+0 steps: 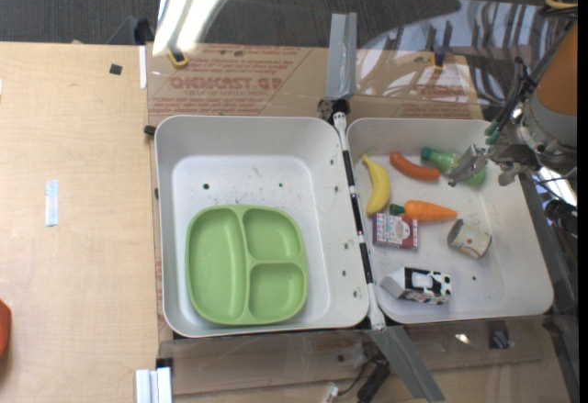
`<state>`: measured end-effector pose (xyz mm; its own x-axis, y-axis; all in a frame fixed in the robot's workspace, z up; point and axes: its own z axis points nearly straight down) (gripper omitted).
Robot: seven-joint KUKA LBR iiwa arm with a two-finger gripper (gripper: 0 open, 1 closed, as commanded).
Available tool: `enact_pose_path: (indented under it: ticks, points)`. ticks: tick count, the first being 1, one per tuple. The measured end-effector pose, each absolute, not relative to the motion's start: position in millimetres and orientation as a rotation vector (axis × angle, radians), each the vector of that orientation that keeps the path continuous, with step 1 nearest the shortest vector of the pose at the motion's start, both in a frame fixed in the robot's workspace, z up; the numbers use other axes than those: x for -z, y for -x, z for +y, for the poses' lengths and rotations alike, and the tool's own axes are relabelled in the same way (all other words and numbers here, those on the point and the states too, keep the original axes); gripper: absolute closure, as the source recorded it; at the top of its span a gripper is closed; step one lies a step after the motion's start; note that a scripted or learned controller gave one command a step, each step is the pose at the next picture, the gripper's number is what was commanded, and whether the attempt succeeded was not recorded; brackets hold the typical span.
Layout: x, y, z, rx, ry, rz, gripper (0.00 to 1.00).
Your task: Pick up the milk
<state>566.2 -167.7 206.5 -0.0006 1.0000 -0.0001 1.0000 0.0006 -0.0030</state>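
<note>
We count two white bins. The left bin (175, 162) holds one green divided plate (246, 263), three compartments. The right bin (514, 291) holds one milk carton (419, 285), black-and-white, lying near the front edge; one banana (376, 184); two carrots (417, 167) (430, 209); one green bottle (441, 156); one pink box (396, 230), label unreadable; one small cup (469, 239). The gripper (487, 167) hovers at the far right corner; we cannot tell how its jaws stand.
</note>
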Motion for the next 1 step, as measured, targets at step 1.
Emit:
enact_pose_path:
  ticks: [1]
  points:
    - [-135.0, -483.7, -160.6, -0.002, 2.093, -2.339, 0.0]
